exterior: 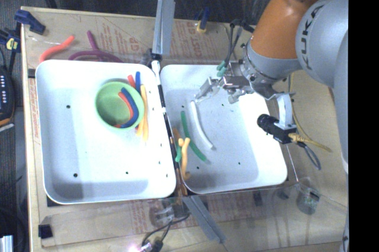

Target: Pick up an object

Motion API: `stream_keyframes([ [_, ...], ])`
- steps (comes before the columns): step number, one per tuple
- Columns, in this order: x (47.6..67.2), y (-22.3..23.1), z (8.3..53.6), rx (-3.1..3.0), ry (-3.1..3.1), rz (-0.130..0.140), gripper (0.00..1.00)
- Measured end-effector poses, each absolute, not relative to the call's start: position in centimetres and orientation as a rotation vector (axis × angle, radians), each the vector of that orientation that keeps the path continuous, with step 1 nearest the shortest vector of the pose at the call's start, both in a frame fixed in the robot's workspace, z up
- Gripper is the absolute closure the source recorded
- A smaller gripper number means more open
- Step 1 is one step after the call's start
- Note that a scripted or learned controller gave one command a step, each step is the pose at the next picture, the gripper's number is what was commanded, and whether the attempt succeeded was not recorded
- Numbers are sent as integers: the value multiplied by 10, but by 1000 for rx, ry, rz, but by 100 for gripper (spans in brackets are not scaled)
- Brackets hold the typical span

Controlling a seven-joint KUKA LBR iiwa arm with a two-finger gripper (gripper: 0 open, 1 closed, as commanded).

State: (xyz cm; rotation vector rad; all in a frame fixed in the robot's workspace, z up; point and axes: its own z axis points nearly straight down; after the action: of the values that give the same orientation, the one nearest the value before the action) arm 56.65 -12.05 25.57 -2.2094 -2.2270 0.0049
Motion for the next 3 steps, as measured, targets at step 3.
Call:
stream_keyframes([
  [3, 576, -190, 142, -2111, -2325, 5, 0],
])
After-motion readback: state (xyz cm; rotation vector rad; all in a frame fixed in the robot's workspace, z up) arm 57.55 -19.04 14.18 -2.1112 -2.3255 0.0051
